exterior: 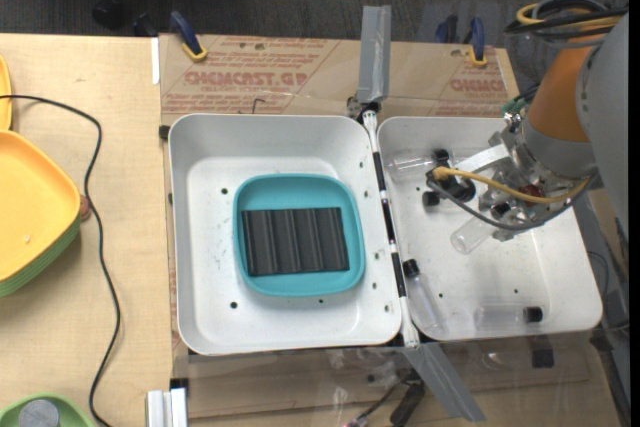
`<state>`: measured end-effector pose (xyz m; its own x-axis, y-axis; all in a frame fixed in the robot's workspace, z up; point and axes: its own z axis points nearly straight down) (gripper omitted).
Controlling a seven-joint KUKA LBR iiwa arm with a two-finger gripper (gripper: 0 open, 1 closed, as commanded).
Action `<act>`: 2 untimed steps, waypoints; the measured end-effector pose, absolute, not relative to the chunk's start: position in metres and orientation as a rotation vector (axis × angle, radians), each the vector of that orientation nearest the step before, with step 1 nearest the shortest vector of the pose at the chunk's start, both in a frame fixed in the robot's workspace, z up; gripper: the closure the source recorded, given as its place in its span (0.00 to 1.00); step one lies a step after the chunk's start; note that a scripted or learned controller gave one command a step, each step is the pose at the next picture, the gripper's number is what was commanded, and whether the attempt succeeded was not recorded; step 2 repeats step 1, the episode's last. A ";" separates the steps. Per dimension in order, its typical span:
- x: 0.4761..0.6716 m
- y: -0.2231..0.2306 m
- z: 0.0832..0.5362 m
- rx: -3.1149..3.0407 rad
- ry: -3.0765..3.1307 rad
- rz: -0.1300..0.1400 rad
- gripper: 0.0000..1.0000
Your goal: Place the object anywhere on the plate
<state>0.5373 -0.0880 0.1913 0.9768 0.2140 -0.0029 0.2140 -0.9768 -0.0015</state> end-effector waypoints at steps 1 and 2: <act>0.537 -0.088 0.191 -3.122 -0.339 0.005 0.00; 0.537 -0.088 0.191 -3.122 -0.339 0.005 0.00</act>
